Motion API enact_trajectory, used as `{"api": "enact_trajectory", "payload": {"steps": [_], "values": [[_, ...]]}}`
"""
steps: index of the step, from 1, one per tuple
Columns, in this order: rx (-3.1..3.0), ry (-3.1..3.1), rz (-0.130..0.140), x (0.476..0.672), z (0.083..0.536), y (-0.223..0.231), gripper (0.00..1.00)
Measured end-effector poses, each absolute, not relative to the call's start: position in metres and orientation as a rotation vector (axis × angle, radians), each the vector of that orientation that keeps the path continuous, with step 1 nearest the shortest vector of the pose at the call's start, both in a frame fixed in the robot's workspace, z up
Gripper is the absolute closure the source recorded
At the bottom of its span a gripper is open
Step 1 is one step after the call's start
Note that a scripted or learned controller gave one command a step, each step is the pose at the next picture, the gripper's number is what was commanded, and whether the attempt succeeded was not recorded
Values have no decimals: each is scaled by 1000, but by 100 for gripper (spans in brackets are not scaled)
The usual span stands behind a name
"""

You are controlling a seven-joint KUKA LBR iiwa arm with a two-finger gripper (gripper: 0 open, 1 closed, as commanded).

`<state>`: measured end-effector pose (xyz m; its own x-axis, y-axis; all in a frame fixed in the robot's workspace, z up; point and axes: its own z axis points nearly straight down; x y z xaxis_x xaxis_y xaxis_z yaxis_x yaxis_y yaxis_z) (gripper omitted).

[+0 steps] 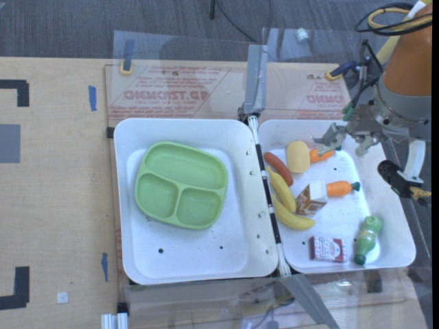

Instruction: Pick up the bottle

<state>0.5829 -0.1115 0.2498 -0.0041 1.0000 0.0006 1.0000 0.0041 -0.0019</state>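
Bins sit side by side: the left bin [137,252] holds a green tray [181,184]; the right bin [398,256] holds the bottle [367,238] at its near right corner, beside a red packet [328,249], bananas [288,201] and carrots [341,188]. Gripper [353,137] hovers over the far edge; whether it is closed, I cannot tell.

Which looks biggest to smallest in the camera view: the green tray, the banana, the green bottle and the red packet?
1. green tray, by far the largest.
2. banana.
3 and 4. green bottle and red packet look about alike; the bottle is longer, the packet wider, so I would not rank them.
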Motion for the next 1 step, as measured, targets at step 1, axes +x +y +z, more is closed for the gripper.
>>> {"api": "enact_trajectory", "payload": {"steps": [1], "values": [[-2378,-2048,2,566,252,-150,0]]}}
